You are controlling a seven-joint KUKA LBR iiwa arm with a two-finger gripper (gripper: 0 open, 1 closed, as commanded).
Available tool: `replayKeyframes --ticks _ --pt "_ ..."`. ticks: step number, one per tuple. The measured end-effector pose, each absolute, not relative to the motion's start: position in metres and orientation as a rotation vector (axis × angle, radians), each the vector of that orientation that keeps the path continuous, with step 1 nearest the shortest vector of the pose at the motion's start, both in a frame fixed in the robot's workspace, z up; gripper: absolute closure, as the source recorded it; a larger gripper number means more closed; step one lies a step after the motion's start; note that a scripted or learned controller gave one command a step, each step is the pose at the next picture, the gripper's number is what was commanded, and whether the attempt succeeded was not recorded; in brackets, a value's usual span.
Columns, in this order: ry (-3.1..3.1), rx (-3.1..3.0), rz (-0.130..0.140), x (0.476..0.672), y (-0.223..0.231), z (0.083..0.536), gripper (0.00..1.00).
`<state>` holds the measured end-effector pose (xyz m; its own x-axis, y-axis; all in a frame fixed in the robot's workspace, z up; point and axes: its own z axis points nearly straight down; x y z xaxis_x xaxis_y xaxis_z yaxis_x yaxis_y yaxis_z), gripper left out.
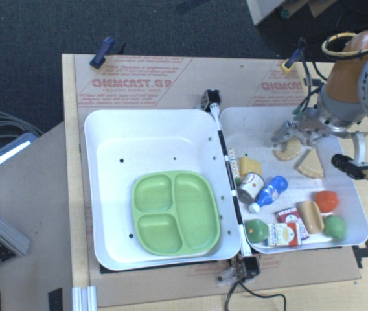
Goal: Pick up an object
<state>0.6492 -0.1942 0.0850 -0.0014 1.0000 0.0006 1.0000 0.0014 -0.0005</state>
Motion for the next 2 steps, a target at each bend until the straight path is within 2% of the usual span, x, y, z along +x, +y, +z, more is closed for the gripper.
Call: replayKeyframes --ticks 1,2 --pt "-2.227 -2.221 -0.001 0.650 -0.194 0.097 1.00" --pt "-2.218 -2.214 0.007 0.665 -0.141 0.084 1.00"
